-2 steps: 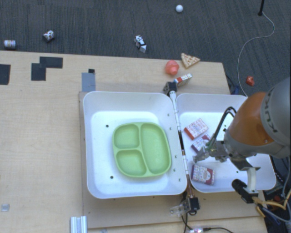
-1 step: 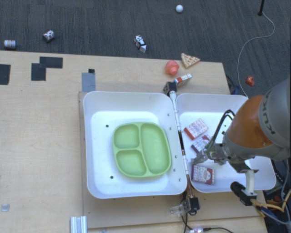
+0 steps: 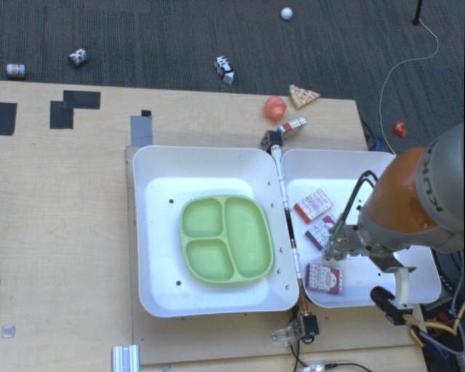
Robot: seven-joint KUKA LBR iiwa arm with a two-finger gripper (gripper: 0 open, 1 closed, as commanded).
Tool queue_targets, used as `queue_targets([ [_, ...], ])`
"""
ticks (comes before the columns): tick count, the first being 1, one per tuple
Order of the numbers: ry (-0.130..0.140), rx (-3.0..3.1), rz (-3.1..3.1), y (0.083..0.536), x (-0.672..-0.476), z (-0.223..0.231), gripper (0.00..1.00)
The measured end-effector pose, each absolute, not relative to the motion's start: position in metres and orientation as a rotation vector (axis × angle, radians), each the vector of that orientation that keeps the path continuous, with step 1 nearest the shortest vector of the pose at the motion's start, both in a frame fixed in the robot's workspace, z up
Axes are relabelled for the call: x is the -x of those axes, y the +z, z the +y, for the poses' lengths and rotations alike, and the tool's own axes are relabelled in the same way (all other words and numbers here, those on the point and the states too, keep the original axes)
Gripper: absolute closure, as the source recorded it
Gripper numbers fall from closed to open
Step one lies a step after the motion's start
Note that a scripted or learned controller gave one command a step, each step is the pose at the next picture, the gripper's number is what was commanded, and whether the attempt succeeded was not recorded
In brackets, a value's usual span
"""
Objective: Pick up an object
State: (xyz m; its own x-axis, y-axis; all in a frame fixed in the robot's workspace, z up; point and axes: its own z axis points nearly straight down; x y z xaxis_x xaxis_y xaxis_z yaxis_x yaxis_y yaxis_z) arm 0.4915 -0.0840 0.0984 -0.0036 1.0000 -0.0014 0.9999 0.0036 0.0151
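The gripper [image 3: 336, 245] of a grey arm with an orange band [image 3: 398, 192] hangs low over the right bin [image 3: 429, 287]; whether it is spread or pressed together cannot be told, as the wrist hides most of it. Just beside the gripper, toward the divider, lies a small purple-and-white packet [image 3: 318, 234], partly covered by the gripper's dark hardware. A red-and-white packet [image 3: 313, 205] lies a little farther up the bin, apart from the gripper. Nearer the front wall sits a dark red box [image 3: 324, 279], just below the gripper and not touching it as far as can be seen. None of the three is visibly between the gripper's tips.

The left bin [image 3: 149, 240] holds a pale green divided plate [image 3: 227, 239] with three compartments, lying flat in the middle.

On the bench [image 3: 65, 240] behind the bins lie a red ball [image 3: 275, 107], a wedge-shaped pizza-slice toy [image 3: 303, 95] and a small red-and-white tube [image 3: 294, 126]. Dark patches [image 3: 73, 105] mark the bench's far left. Small scraps, including a white ball [image 3: 286, 13], dot the grey carpet [image 3: 182, 36] beyond.
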Motion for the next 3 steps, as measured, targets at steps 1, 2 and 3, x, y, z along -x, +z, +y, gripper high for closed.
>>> queue_targets([
  [1, 0.015, -2.209, 2.217, 0.098, -0.491, -0.084, 0.0],
  [2, 0.008, -2.215, 2.218, 0.087, -0.489, -0.083, 0.0],
  [3, 0.015, -2.208, 2.219, 0.098, -0.491, -0.083, 1.0],
])
